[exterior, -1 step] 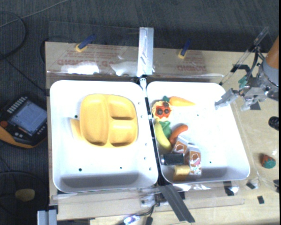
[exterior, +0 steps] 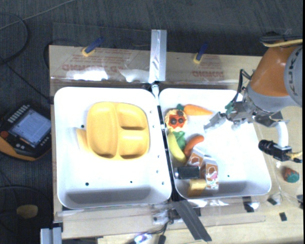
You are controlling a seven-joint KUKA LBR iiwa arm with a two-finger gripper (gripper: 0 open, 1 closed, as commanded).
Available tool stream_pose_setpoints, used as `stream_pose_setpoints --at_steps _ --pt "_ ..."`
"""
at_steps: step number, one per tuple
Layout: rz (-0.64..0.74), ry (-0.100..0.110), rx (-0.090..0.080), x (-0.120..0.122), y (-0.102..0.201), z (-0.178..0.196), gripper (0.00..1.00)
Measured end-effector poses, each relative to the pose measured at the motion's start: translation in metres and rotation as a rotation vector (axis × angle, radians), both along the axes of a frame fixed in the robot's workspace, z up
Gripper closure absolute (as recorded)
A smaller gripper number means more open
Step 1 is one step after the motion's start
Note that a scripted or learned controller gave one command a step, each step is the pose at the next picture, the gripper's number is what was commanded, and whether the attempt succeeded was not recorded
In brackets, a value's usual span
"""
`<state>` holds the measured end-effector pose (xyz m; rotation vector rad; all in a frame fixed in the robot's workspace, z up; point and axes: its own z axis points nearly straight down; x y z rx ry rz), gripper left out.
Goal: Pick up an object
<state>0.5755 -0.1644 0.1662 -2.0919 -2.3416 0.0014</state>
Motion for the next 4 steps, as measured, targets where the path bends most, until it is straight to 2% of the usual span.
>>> stream_pose_setpoints --at_steps 1,2,3,4 --pt "0.118 -0.009 -0.006 0.048 0.038 -0.076 0.0" --pt "0.131 -0.013 -0.005 -0.006 0.057 -0.076 0.0" --pt "0.131 -0.017 -0.003 -0.004 0.058 -0.066 1.0" --pt "-0.042 0.0 -0.004 0.057 0.12 0.017 1.0"
